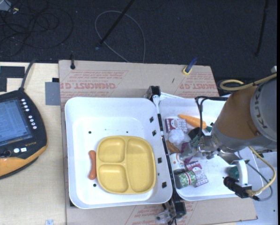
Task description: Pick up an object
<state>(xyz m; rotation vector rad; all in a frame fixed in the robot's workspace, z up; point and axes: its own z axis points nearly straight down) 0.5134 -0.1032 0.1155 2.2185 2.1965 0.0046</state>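
Note:
My gripper (195,143) is low in the right bin (210,193), near its middle and over a pile of small objects. Just left of it lie a crumpled clear wrapper (177,136) and a brown item (173,147). An orange carrot (192,121) lies behind it, next to a red and white packet (174,124). In front of it lie a green can (183,178) on its side and a pink patterned packet (197,176). The wrist hides what is right under the gripper.
The left bin (79,125) holds a yellow divided plate (126,164) and an orange sausage (92,165) beside it. A teach pendant (13,130) rests on the bench at far left. Cables and a teal part (233,171) hang off the arm at the right bin's right side.

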